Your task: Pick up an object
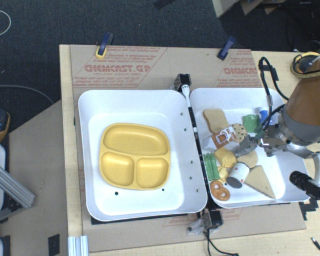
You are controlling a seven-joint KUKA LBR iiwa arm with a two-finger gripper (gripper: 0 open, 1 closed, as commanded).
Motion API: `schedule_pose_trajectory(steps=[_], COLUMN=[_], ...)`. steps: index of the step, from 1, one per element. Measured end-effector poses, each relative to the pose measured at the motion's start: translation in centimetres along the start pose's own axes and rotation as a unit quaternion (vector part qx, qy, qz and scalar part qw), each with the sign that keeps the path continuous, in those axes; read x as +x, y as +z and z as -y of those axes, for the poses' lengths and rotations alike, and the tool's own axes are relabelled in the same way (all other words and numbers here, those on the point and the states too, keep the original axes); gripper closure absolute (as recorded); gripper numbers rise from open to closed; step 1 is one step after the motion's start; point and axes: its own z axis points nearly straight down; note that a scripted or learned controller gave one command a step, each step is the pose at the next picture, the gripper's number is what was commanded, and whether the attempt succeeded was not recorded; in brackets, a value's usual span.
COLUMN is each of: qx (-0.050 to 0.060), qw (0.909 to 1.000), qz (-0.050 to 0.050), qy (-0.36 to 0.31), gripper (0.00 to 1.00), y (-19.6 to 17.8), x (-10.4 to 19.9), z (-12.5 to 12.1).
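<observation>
A: Hand point(250, 143) position?
B: Low in the right bin point(272, 196), among the toy food, just right of the brown-and-white carton point(226, 136). Grip state: cannot tell.
A: Left bin point(88, 143)?
B: Holds a yellow divided tray point(134, 155).

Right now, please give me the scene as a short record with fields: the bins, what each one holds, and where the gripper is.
left bin: holds a yellow divided tray
right bin: holds a pile of small toy foods
items seen in pile: bread slice, pretzel, tan wedge, green piece
gripper: low over the pile, in the right bin
arm: reaches in from the right
</observation>
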Motion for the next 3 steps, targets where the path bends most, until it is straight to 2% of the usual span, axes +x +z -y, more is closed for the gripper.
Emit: schedule_pose_trajectory(steps=[1, 2, 3], qx=[0.000, -0.005, -0.009], qw=[1.0000, 1.0000, 1.0000], qz=[0.000, 0.002, 0.004], qy=[0.000, 0.000, 0.002], gripper=[0.00, 0.00, 1.00], y=[6.3, 9.6, 8.4], x=[0.5, 0.4, 0.3], z=[0.0, -0.2, -0.3])
